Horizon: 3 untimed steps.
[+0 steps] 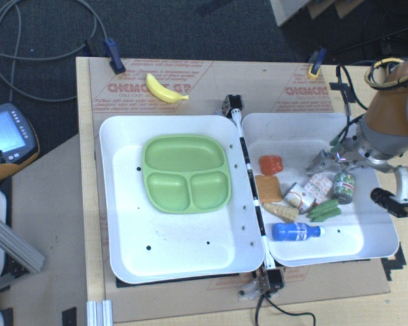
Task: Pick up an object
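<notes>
White plastic is what you have on the bench: two shallow bins side by side, the left bin (pixel 122 182) carrying a green divided plate (pixel 187 172) with three compartments, the right bin (pixel 285 128) carrying a loose cluster of small objects. In that cluster you can pick out a red piece (pixel 271 164) near the bin's left wall, a tan block (pixel 267 188) just below it, a cone-like tan item (pixel 280 212) under that, a blue bottle (pixel 296 232) lying on its side toward the near edge, a green pod-shaped item (pixel 324 212), a white-and-red packet (pixel 313 190) and a small dark green can (pixel 343 188). Your arm (pixel 387 114), grey with its orange band, comes in from the right, and the gripper (pixel 330 159) sits low over the right bin, just above the packet and the can. You can see thin dark prongs at its tip, but whether they are apart or together cannot be told, and nothing is visibly caught in it. Outside the bins, a yellow banana (pixel 164 89) lies on the cardboard sheet (pixel 190 80) behind the left bin, and two blue clamps (pixel 113 55) pin that sheet at the far edge.
</notes>
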Each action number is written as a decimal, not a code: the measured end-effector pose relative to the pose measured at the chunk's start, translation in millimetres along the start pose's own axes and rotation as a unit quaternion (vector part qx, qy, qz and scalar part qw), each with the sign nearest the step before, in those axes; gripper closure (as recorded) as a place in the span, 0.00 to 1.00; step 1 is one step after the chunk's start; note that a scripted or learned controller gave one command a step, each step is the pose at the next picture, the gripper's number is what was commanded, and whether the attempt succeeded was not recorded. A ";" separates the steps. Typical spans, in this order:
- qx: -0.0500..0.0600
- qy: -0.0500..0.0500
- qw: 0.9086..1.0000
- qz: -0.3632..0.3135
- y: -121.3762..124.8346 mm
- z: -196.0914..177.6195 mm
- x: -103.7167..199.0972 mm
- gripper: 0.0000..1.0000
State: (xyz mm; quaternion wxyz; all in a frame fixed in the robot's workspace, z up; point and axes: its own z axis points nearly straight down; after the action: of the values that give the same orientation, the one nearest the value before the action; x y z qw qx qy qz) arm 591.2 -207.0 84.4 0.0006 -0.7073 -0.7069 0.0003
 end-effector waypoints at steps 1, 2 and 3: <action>0.000 0.000 1.000 0.000 -33.9 -0.1 -1.5 0.00; 0.000 0.000 1.000 0.000 -77.2 0.1 -2.6 0.00; -0.002 0.000 1.000 -0.001 -17.0 -127.4 58.7 0.00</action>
State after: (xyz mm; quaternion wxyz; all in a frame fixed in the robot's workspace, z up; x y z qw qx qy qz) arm 574.4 -148.3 211.8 -0.0011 -0.7066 -0.7076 -0.0007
